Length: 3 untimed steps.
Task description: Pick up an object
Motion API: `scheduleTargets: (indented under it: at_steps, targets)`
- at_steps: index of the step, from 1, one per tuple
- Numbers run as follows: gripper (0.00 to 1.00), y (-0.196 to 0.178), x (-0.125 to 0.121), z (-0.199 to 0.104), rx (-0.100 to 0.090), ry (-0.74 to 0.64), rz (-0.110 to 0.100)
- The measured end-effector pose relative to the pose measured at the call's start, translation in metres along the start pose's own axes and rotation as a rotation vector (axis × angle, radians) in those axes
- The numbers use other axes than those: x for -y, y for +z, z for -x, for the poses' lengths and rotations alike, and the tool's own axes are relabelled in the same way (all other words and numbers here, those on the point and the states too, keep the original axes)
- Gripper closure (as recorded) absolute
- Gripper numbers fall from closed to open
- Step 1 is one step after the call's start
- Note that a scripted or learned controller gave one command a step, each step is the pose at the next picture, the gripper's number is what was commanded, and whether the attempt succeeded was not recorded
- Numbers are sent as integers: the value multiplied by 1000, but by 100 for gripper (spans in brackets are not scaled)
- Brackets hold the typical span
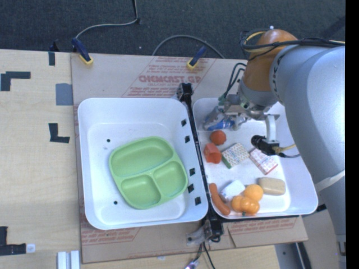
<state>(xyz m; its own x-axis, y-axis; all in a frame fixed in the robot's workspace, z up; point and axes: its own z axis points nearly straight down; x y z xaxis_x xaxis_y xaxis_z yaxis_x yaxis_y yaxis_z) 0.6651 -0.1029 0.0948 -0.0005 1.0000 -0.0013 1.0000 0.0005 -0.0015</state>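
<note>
My gripper (220, 121) hangs over the far left part of the right bin (297, 175), just above a small orange-red ball (218, 137). Nothing shows between its fingers. Below the ball lie a red piece (212, 153), a speckled green-edged block (234, 154) and a pink-checked block (262, 161). Nearer the front edge sit a tan bread-like piece (272, 186), two orange fruits (249, 198), a white piece (232, 188) and a sausage (219, 199). The grey arm with its orange band (269, 60) covers the bin's far right side.
The left bin (95, 122) holds a green three-compartment plate (148, 171). A black clamp strip (190, 144) runs between the two bins. Cables and yellow-blue clamps (82, 50) lie on the cardboard behind the bins.
</note>
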Motion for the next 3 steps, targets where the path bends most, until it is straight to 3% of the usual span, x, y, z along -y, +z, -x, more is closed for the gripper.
scheduleTargets:
  at_steps: [1,2,3]
  targets:
    - [0,9,9,-8,2,-1,4]
    - [100,0,10,-8,0,-1,-5]
    - [0,0,10,-9,-1,-1,-5]
